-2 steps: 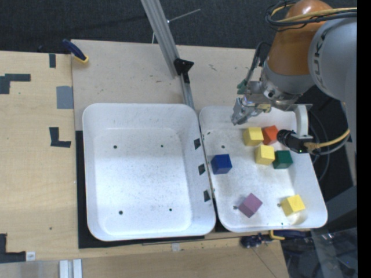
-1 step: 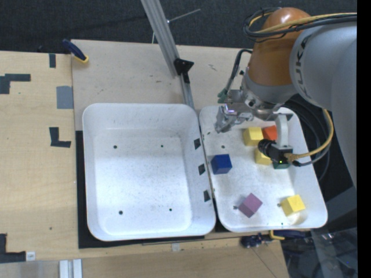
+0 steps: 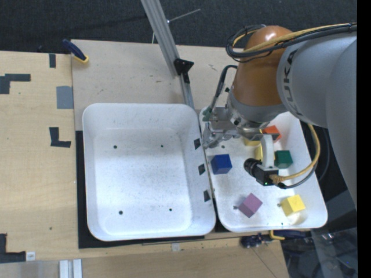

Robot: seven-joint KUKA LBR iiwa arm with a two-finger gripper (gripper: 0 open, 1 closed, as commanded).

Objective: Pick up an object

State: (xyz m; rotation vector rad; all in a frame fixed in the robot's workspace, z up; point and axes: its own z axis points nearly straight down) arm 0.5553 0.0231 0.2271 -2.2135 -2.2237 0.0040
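From my remote seat, the pincer (image 3: 215,133) hangs at the upper left corner of the right bin (image 3: 266,216), close to the wall shared by the two bins. I cannot tell whether it is released or clenched: the metal parts blur together under the orange band of the arm (image 3: 261,68). I see nothing gripped in it.

Far left, the worktop (image 3: 35,172) is pale wood-coloured board with dark and grey tape patches (image 3: 65,97) stuck flat on it. A small blue and yellow clamp (image 3: 75,50) lies near its upper edge. The left bin (image 3: 139,172) is a shallow white tray with rounded corners. Its floor is dusted with fine dark specks and has four small dark dots. Both bins sit on a black mat (image 3: 80,184). A slim grey metal rail (image 3: 159,25) slants down from the top toward the gap between the bins.

In the right bin, a glossy blue cube (image 3: 221,164) sits just below the pincer, apart from it as far as I can see. Further right and lower lies a matte purple block (image 3: 250,204), tilted on the floor. An orange block (image 3: 270,132) shows partly under the wrist, and a green cube (image 3: 283,158) sits just below it. A yellow block (image 3: 293,204) rests near the lower right corner.
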